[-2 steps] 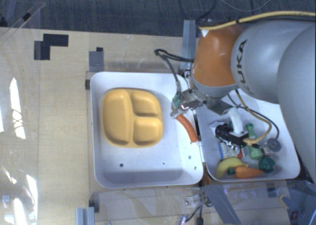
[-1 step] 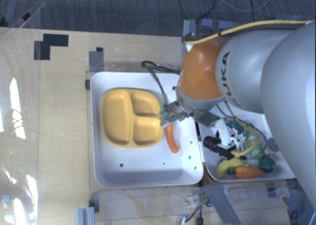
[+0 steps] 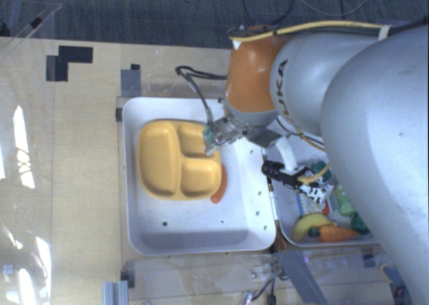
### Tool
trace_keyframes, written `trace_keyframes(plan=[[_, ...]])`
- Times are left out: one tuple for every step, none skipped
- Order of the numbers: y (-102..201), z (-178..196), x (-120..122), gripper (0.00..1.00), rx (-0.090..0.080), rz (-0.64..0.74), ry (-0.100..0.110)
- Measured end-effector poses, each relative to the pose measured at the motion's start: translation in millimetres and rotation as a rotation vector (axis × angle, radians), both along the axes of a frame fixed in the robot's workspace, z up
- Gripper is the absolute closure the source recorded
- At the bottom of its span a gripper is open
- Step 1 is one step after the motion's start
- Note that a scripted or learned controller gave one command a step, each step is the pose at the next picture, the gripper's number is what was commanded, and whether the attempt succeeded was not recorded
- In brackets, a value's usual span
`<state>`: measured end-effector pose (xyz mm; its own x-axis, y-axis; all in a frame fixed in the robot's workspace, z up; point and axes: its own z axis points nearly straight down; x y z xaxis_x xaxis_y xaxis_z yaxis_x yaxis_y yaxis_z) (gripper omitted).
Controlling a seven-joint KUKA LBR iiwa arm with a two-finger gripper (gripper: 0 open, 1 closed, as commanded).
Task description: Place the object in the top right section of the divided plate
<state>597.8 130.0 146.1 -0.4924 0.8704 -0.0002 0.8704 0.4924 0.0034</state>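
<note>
A yellow divided plate point(image 3: 175, 159) lies in the left white bin point(image 3: 194, 230), towards its upper left. My gripper point(image 3: 212, 137) hangs over the plate's right edge, at the top right section, under the orange-banded wrist. A small greenish bit shows at the gripper's tip, too small to make out. An orange-red object point(image 3: 219, 188) lies on the bin floor against the plate's lower right rim.
The right bin point(image 3: 288, 233) holds a yellow banana point(image 3: 310, 223), an orange carrot point(image 3: 337, 233) and green items point(image 3: 345, 203), partly hidden by the arm. The big grey arm covers the right side. Bare bin floor lies below the plate.
</note>
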Motion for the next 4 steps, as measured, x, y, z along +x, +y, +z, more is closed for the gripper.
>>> trace_keyframes(plan=[[63.5, -46.7, -46.7, 1.00, -0.003, -0.145, -0.014], [61.2, -46.2, -46.9, 0.00, -0.007, -0.147, -0.011], [56.2, 12.2, -12.0, 0.00, -0.018, -0.076, 0.033], [76.9, -41.8, -84.6, 0.00, 0.001, -0.343, -0.022]])
